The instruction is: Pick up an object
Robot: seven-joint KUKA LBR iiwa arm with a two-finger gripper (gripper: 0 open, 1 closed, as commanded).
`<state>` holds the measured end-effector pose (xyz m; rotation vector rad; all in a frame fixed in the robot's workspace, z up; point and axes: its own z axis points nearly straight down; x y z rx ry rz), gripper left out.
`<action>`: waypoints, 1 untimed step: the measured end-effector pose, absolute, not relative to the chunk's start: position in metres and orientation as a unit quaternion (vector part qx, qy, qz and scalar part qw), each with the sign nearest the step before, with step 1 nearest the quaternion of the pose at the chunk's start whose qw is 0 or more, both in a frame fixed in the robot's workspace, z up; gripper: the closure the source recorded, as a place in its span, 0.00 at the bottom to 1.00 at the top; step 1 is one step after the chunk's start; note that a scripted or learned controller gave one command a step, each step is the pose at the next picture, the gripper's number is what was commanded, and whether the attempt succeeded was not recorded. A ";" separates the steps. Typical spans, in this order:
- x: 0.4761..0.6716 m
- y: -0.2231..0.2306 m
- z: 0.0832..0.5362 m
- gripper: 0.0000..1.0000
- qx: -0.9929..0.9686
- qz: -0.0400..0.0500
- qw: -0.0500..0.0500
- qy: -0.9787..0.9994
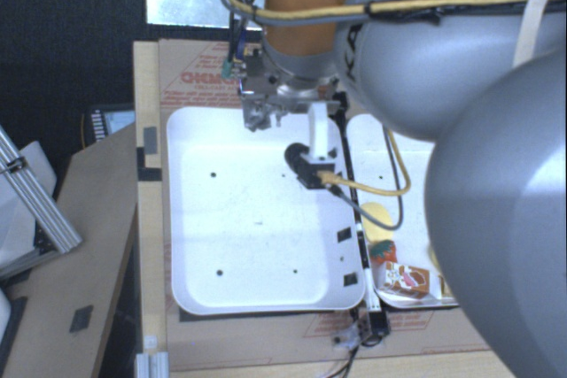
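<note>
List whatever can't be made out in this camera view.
Right bin: mostly hidden behind the arm; what lies under it is unknown.
Yellow object: too small and blurred to identify.
Printed packet: its right end is covered by the arm, and its print is unreadable.
Gripper: small and blurred; whether it holds anything is unclear.

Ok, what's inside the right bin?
A pale yellow round item and a red-and-white packet lie toward the near edge; the arm covers the rest of the right bin.
</note>
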<state>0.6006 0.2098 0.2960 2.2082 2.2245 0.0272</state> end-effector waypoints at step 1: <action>0.636 0.236 0.167 1.00 0.705 0.000 0.000 0.710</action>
